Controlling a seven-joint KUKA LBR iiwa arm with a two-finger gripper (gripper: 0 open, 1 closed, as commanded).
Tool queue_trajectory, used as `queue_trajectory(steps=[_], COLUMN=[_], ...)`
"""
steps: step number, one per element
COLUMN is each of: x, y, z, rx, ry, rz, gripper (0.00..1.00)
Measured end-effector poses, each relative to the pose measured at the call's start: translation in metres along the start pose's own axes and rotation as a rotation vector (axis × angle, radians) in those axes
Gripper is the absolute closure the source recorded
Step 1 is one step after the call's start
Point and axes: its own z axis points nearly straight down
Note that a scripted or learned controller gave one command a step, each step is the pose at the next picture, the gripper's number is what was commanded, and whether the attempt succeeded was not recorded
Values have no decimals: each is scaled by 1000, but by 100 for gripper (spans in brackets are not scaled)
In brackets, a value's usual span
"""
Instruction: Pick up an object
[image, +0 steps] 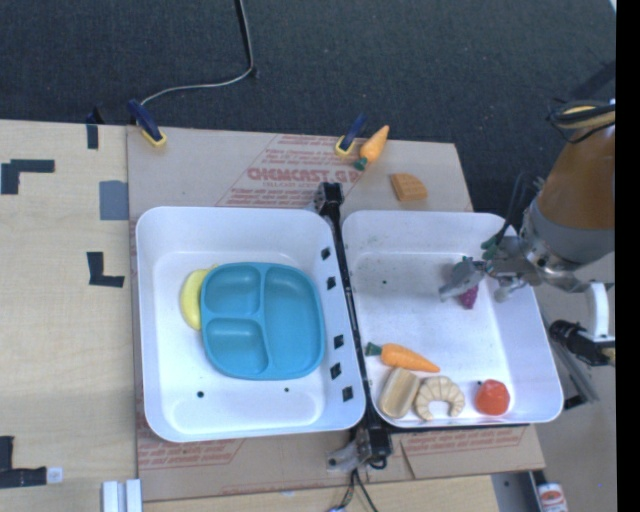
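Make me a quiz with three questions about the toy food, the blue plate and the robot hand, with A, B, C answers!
1. Where is the blue plate?
A. in the left bin
B. in the right bin
C. on the cardboard outside the bins

2. What colour is the round toy in the right bin's near corner?
A. green
B. red
C. blue

3. How does the carrot in the right bin lie?
A. standing upright
B. flat on the bin floor
C. on top of the plate

Answers:
1 A, the plate fills the middle of the left bin, beside a yellow toy.
2 B, it is red, like a tomato.
3 B, it lies flat, above the bread pieces.
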Motion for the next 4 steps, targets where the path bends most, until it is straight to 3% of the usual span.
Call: queue_trajectory(steps=[1, 2, 3, 4], x=[-63, -55, -56, 11], y=[37, 68, 69, 115], z=[52, 129, 119, 127], rx=[1, -5, -9, 10], ry=[-2, -3, -6, 3], rz=[1, 0, 0, -1], gripper=[0, 0, 100, 100])
